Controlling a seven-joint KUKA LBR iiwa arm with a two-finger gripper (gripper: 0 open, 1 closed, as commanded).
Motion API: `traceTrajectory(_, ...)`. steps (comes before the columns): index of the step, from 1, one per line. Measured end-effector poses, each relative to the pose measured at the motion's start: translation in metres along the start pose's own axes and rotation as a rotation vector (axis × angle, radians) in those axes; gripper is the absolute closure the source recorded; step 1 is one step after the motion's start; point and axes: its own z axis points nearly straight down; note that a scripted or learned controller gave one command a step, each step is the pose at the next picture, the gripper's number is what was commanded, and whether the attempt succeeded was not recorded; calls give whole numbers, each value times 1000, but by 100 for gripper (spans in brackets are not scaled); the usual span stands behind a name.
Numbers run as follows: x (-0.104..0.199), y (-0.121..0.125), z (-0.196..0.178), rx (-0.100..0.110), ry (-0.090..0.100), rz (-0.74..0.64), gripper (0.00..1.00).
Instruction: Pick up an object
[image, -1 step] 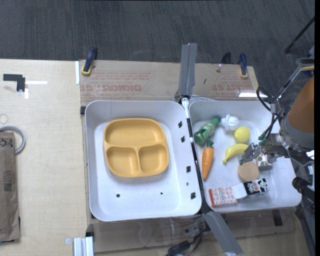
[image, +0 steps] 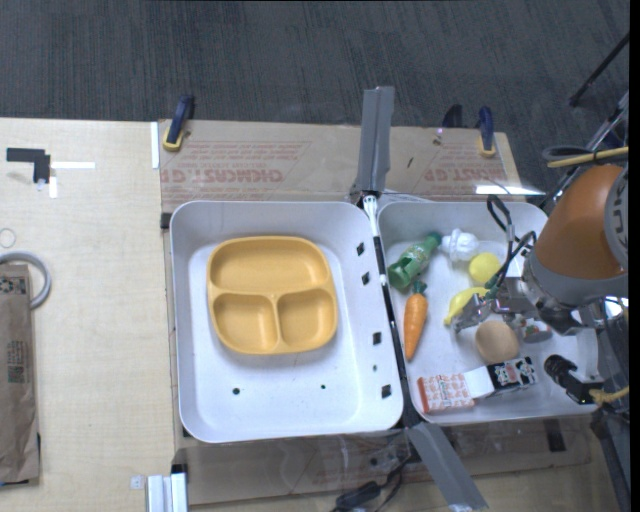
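Camera view, left to right. Counter (image: 80, 300) was light wood, with a brown paper bag (image: 18, 370) at the far left edge and a small black bracket (image: 30, 160) near the top left. Cardboard sheet (image: 270, 165) sat behind both bins, held by blue clamps (image: 180, 120).

Left bin (image: 200, 410) held just a yellow divided plate (image: 272, 295), sitting toward its upper half. White floor showed along the bottom and right side, so lots of room to move there.

A grey divider bar (image: 375, 140) ran between the bins.

Right bin (image: 440, 205) was crowded. Green bottle (image: 413, 260) lay tilted at the upper left, with the carrot (image: 414, 320) just below it, pointing down. White object (image: 462, 243) and yellow ball (image: 484, 266) were near the top wall. Banana (image: 462, 305) lay mid-bin, touching or just beside the tan egg-shaped object (image: 495, 340). Red-and-white box (image: 445, 392) and black-and-white carton (image: 512, 375) lay along the bottom wall.

End effector (image: 505, 305) was low over the banana and the egg-shaped object, tight against both. Can't tell finger state, too cluttered. Nothing visibly between the fingers. Arm (image: 585, 230) covered the bin's right side and cables crossed the upper right corner.
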Motion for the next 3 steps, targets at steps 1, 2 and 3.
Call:
traceTrajectory(1, -28, 41, 0, 2, 32, -141, 0)
traceTrajectory(2, -29, 109, 0, 1, 32, -152, 0)
traceTrajectory(3, -38, 109, -10, -3, 12, -149, 100)
